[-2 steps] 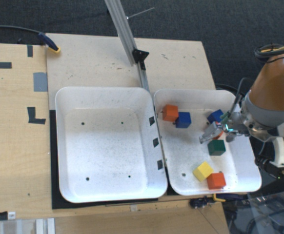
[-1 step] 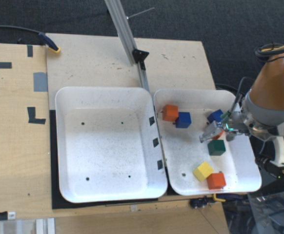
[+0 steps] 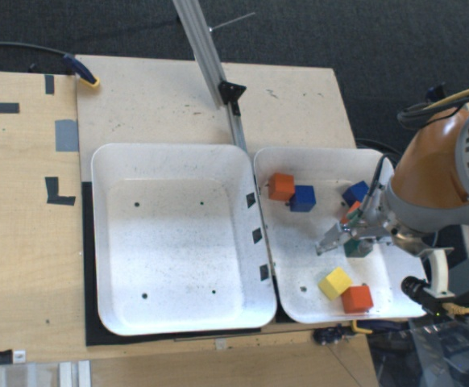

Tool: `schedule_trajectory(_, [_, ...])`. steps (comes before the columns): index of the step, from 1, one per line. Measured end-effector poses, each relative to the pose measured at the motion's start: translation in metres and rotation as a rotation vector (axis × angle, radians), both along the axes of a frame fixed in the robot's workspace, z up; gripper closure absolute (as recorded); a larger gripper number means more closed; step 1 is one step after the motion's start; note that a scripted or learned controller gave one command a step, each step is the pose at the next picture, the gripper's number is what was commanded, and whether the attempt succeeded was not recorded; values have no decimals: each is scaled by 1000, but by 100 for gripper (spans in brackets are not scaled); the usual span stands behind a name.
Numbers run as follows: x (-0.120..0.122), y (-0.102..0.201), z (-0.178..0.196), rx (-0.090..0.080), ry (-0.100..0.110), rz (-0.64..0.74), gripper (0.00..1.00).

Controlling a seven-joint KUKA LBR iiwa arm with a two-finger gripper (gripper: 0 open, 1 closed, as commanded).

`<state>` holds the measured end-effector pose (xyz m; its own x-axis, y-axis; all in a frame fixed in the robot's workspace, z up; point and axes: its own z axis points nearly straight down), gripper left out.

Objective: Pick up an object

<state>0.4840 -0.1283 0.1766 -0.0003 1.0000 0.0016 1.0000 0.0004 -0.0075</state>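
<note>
Blocks (image 3: pixel 303 198) crowd the pincer (image 3: pixel 349 234) in right bin (image 3: pixel 299 297).

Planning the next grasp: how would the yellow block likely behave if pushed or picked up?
The yellow block looks like a rigid cube with flat faces, so it should probably slide, not roll. It looks small, so probably light. It sits against the orange block, near the bin wall, so a push may shove both.

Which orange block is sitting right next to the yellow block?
The orange block near the right bin's front edge; it touches the yellow block. The other orange block sits farther back, beside a blue block.
</note>
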Motion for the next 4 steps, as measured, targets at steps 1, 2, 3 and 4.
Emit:
schedule_trajectory(1, [-1,-9,-50,0,0,-1,0])
schedule_trajectory(2, [-1,-8,-86,-2,-4,0,0])
schedule_trajectory(3, [-2,-7,-76,0,-3,1,100])
schedule_trajectory(4, [8,-9,-17,-3,-11,1,100])
